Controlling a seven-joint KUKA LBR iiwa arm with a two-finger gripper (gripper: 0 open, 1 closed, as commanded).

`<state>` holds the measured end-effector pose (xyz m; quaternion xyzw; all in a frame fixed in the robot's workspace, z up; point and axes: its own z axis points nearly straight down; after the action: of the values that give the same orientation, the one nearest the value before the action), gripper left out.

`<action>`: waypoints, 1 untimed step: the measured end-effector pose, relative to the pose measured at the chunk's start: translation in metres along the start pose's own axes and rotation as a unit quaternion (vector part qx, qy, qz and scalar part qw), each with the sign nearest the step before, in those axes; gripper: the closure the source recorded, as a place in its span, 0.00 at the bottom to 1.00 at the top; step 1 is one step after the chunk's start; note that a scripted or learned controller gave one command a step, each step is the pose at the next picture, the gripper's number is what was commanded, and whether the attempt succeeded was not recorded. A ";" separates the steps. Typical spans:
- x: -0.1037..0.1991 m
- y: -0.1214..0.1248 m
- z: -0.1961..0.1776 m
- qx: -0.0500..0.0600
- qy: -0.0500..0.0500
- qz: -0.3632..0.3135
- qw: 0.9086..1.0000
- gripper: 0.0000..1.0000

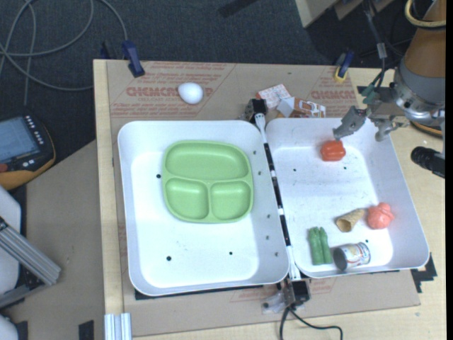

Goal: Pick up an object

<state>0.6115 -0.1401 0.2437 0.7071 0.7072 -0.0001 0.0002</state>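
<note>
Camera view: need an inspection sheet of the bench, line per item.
Surface: cardboard-topped bench bearing a left bin and a right bin, both white.
Job's things: red tomato-like toy, ice-cream cone toy, green pod-like toy and small can, all in the right bin.
Clutter: green divided plate in the left bin; white egg and small packets on the cardboard behind the bins.
Grippers: gripper above the right bin's far edge, close by the red toy, holding nothing visible.
Cables: grey cable looped on the floor.
Surroundings: dark floor; handheld screen unit at left.
</note>
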 end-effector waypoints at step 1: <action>-0.029 0.042 0.072 0.000 0.000 0.000 1.000 0.00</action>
<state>0.6533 -0.1693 0.1721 0.7073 0.7069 -0.0005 0.0004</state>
